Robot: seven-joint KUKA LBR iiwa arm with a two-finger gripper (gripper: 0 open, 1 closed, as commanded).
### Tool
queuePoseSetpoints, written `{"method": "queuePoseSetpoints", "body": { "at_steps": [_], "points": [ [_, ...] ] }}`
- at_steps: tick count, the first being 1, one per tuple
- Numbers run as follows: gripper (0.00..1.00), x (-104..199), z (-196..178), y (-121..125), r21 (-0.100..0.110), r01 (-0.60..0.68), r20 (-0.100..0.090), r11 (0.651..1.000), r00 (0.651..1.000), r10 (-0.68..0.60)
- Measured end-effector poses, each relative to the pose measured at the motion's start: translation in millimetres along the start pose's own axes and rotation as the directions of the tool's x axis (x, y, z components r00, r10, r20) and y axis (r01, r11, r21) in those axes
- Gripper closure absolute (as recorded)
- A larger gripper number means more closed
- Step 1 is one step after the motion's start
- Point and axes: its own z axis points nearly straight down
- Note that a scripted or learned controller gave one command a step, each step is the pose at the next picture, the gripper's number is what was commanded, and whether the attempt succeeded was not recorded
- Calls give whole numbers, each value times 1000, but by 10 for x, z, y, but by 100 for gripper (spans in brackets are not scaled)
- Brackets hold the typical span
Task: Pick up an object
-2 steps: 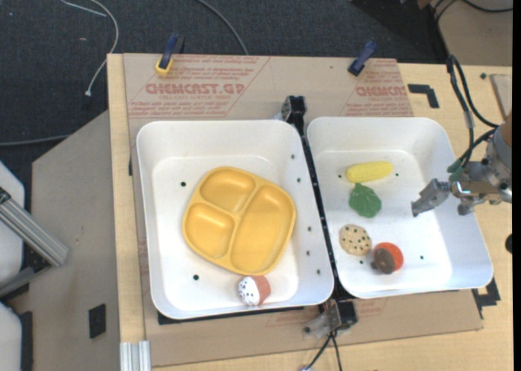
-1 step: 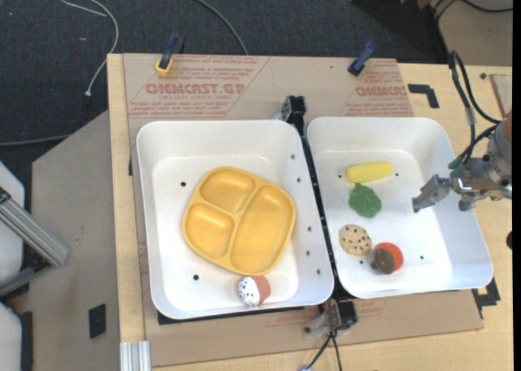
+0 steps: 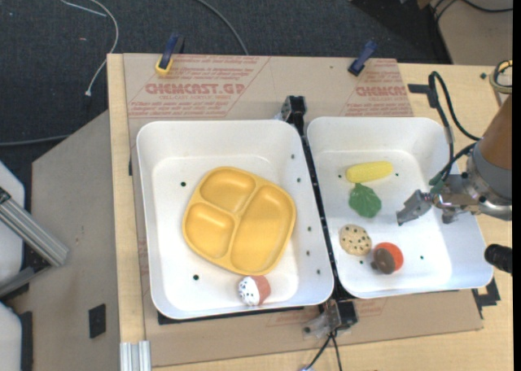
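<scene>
Two shallow white bins sit side by side on the worktop (image 3: 244, 85), which is covered with printed cardboard held by two blue clamps along its far edge. The left bin (image 3: 155, 198) holds a yellow divided plate (image 3: 238, 219) near its middle, with three compartments. Just past the plate's near edge lies a small white and red object (image 3: 253, 290), close to the bin's front wall and apart from the plate. The right bin (image 3: 423, 272) holds four things grouped in its left half: a yellow corn cob (image 3: 369, 172) lying crosswise toward the back, a green leafy piece (image 3: 365, 201) just in front of it and nearly touching, a round tan cookie (image 3: 355, 240) with dark specks nearer the front, and a brown and orange-red object (image 3: 387, 258) just right of the cookie. The arm (image 3: 496, 158) comes in from the right edge over the right bin, and its gripper (image 3: 411, 209) hangs above the bin's bare floor, right of the green piece and behind the orange-red object, touching none of them. Nothing lies between its fingers, and from this angle I cannot tell whether they are spread or pressed together. A dark cable (image 3: 444, 117) loops up from the wrist across the bin's back right corner.
</scene>
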Motion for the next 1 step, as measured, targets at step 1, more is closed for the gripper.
{"method": "queuePoseSetpoints", "body": {
  "at_steps": [1],
  "points": [
    [0, -36, 428, -11, 1, -1, 0, 1000, 1000, 1]
  ]
}}
